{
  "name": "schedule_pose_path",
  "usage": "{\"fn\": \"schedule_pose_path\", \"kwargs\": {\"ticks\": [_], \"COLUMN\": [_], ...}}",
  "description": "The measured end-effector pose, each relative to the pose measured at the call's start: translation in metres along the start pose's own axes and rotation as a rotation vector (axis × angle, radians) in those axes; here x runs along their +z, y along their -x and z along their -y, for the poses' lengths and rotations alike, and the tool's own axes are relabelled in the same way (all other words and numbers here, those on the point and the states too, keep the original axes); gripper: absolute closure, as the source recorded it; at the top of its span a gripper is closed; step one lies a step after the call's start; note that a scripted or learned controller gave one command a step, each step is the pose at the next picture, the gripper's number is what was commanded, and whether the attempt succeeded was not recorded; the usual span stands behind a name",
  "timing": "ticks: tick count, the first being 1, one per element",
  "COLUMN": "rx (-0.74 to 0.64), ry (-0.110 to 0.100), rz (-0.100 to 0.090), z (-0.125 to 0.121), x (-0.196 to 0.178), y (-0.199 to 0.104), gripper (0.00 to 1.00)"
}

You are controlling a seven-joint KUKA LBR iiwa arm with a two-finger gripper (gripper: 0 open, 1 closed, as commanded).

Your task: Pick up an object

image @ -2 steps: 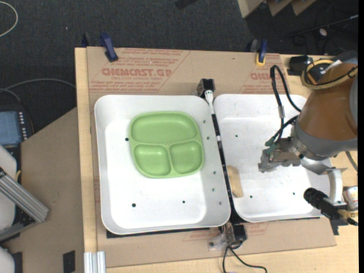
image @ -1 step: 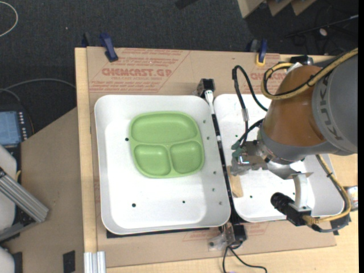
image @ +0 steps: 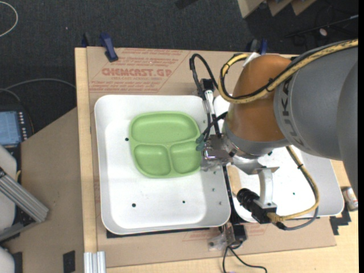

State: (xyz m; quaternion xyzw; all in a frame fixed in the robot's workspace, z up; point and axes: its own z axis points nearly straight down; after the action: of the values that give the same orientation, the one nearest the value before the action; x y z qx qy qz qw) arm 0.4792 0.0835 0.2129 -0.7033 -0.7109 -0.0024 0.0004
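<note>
A brown board bench (image: pixel 142 67) printed with red lettering stands on a dark floor and bears two shallow white bins side by side. The gripper (image: pixel 208 148) sits low at the right edge of the left bin (image: pixel 153 209), just where that bin meets the right bin (image: pixel 324 192), with the arm's orange band (image: pixel 256 104) and grey body bulking above and to the right of it. How far its jaws stand apart, and whether anything is caught in them, I cannot tell; the wrist hides most of that.

Touching or just beside the gripper is the right rim of a green divided plate (image: pixel 165 144), three compartments, lying flat in the upper middle of the left bin. The plate rests on the bin floor and looks level.

By my reading the reach and descent are done, and the gripper is placed at the plate's edge. A confirmed grasp and the lift are both left; nothing is off the bin floor yet.
</note>
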Motion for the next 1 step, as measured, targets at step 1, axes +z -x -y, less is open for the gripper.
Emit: {"fn": "schedule_pose_path", "kwargs": {"ticks": [1], "rx": [0.004], "ry": [0.015], "rz": [-0.002], "z": [-0.0024], "x": [-0.1476], "y": [-0.0276], "gripper": [1.00]}}
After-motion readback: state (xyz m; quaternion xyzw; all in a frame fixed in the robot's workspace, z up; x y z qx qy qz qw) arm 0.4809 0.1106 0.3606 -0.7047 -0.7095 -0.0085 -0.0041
